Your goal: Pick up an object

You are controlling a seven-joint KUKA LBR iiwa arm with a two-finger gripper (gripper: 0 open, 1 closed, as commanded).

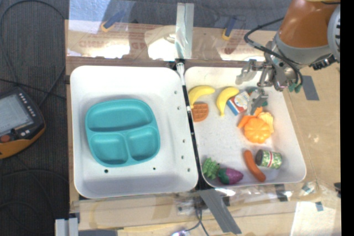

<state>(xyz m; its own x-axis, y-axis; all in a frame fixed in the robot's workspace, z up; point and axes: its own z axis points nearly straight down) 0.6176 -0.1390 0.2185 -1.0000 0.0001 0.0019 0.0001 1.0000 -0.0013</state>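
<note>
My gripper (253, 87) hangs over the back of the right bin (296, 143), open, with nothing between its fingers. Just below it lie a small white, red and blue packet (239, 103) and a yellow banana (225, 99). A second banana (200, 92) and a brown waffle (199, 111) sit near the bin's left wall. An orange pepper (258, 127) rests in the middle. Toward the front are a green can (269, 159), a red sausage (254, 166), a purple eggplant (231, 176) and a green leafy piece (210, 167).
The left bin (83, 174) holds a teal divided tray (123, 131). A low ridge (188, 124) separates the two bins. The orange-banded arm (307, 16) reaches in from the upper right. A handheld controller (16, 116) lies on the floor at left.
</note>
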